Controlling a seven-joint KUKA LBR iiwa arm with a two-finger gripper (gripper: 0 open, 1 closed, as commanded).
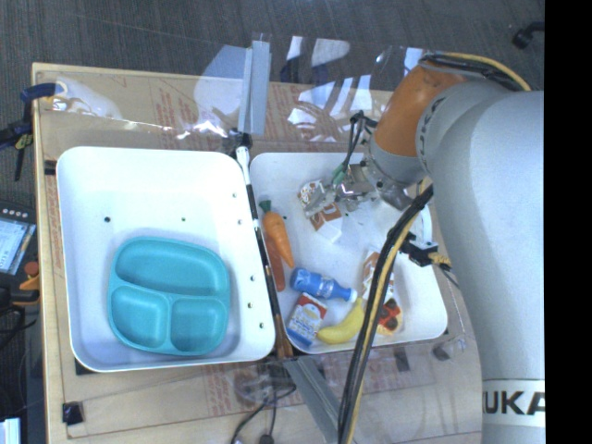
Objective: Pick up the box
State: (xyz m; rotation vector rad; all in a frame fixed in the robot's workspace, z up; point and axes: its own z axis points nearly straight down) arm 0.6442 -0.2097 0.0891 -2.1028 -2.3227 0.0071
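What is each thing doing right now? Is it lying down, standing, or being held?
Tray: lying flat in the left bin, nothing in it.
Carrot: lying along the right bin's left wall.
Bottle: lying on its side.
Box: lying flat by the front wall, not held.
Banana: lying beside the box.
Wrapper: crumpled, near the gripper.
Gripper: low over the right bin, far from the box.
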